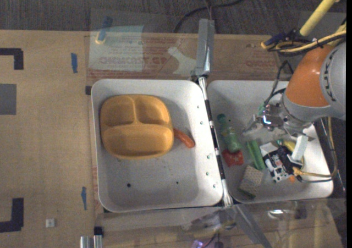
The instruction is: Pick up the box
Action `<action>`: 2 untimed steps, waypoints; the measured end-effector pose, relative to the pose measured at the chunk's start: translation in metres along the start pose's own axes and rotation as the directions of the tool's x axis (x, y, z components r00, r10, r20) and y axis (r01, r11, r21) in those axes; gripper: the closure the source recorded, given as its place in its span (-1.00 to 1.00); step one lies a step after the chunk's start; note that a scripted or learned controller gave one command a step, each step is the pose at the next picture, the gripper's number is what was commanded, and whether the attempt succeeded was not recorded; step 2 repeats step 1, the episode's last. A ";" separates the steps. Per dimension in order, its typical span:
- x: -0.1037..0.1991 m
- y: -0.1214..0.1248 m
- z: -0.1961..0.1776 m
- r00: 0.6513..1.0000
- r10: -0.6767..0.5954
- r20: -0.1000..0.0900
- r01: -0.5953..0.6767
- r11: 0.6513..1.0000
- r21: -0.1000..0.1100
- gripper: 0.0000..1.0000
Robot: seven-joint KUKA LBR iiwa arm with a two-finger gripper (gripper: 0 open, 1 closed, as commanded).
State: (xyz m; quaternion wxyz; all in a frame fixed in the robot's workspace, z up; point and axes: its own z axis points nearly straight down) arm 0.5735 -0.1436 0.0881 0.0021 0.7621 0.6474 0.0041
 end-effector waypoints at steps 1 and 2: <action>-0.007 -0.060 -0.001 0.990 0.141 0.001 -0.141 0.990 -0.003 -1.00; -0.007 -0.060 -0.001 0.990 0.141 0.001 -0.141 0.990 -0.003 -1.00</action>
